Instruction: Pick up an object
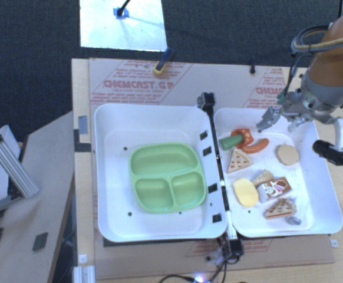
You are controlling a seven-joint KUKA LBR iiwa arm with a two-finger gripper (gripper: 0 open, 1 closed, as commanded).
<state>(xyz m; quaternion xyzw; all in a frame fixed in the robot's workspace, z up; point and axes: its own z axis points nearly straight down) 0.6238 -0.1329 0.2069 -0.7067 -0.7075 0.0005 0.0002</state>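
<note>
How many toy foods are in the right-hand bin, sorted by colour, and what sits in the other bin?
Right bin:
Red and green pepper: 1
Red-orange sausage: 1
Tan round cookie: 1
Triangular slices: 2
Yellow piece: 1
Small tan piece: 1
Brown and white packet: 1
Small grey piece: 1
Left bin:
Green divided plate: 1
Total: 10

A pale green tray [167, 175] sits in the white left bin [109, 158]; the white right bin [322, 187] holds an orange sausage [255, 145], yellow piece [246, 192] and tan round [287, 154].
</note>
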